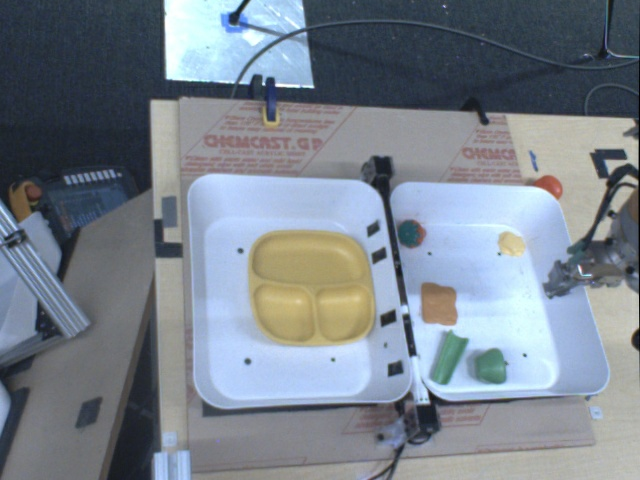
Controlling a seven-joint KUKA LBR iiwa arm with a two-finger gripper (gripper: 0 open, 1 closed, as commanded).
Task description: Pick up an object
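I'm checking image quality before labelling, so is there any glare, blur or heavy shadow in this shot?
Camera view: even, soft lighting, faint shadows; glare on the foil sheet behind the bench; gripper at the right bin's edge looks soft and blurred; yellow tray sharp.

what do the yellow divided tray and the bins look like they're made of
Yellow divided tray: probably moulded plastic, matte to satin; one even colour, rounded compartment walls, soft dull highlights.
Left bin and right bin: likely thin formed plastic, smooth white; rounded corners and shallow curved rims. Painted metal can't be ruled out.
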